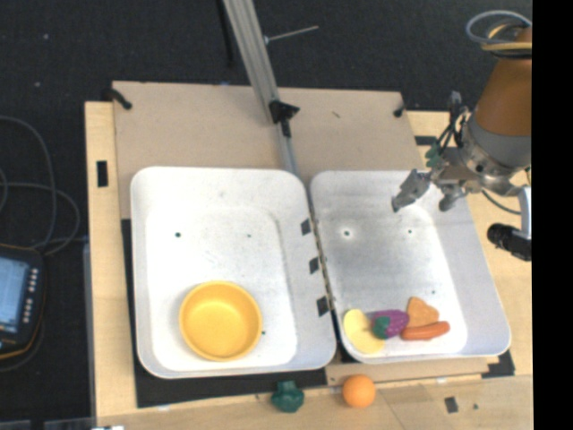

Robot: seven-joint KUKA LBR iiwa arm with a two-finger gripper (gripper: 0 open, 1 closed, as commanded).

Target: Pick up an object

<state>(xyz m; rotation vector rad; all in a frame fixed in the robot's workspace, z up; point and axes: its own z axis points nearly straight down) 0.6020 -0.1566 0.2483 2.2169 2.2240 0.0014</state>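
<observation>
My gripper (pixel 428 194) hangs over the back right part of the right bin (pixel 376 240), fingers spread apart and nothing between them. A cluster of small toys lies at the front of that bin: a pale yellow piece (pixel 358 329), a purple and green piece (pixel 389 322), an orange wedge (pixel 422 312) and an orange carrot-like piece (pixel 424 332). The gripper is well behind this cluster. A yellow bowl (pixel 220 320) sits in the front of the left bin (pixel 206 213).
An orange ball (pixel 358 391) and a dark green object (pixel 287 397) lie on the bench in front of the bins. A slanted metal pole (pixel 255 52) rises behind the bins. A handheld pendant (pixel 16 298) rests at far left.
</observation>
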